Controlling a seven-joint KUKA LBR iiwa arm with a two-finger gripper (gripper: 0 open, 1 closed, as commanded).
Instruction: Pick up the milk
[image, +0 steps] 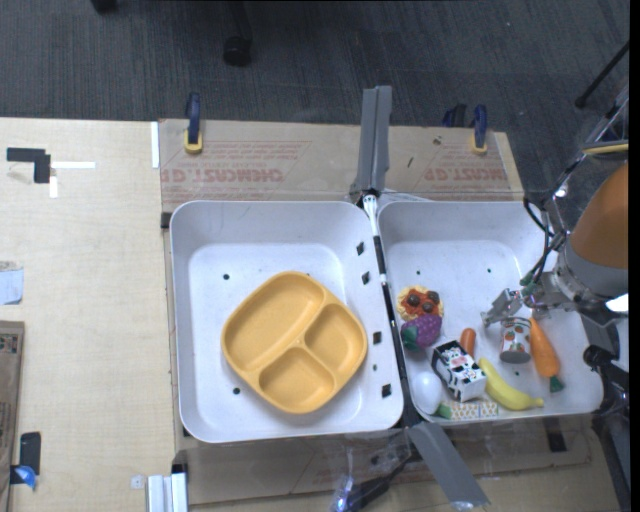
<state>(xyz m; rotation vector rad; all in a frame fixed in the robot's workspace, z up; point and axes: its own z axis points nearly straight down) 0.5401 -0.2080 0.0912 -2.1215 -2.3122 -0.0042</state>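
Fingers (503, 303) of the gripper (508, 312) sit low over the right bin (450, 235), near its right wall, and at this size and blur it is not possible to tell whether they are spread or pressed together; nothing clearly shows between them. Down and to the left of the fingers, apart from them, lies the milk (459, 371), a small carton with a black-and-white cow-patch pattern, tipped on its side near the bin's front edge. Just beside the milk, further from the fingers, rests a white egg (427, 392), and on the milk's other side a yellow banana (510, 391) lies along the front edge. Directly below the fingers stands a small can (515, 341), with an orange carrot (543, 350) just to its right. Left of the fingers sits a bunch of purple grapes (421, 326). From the right edge of the view the grey arm (590, 285) reaches in, its orange band (606, 218) above the wrist, the wrist angled down and leftward into the bin. Well to the left of the fingers, the left bin (200, 300) carries a yellow divided plate (293, 342).
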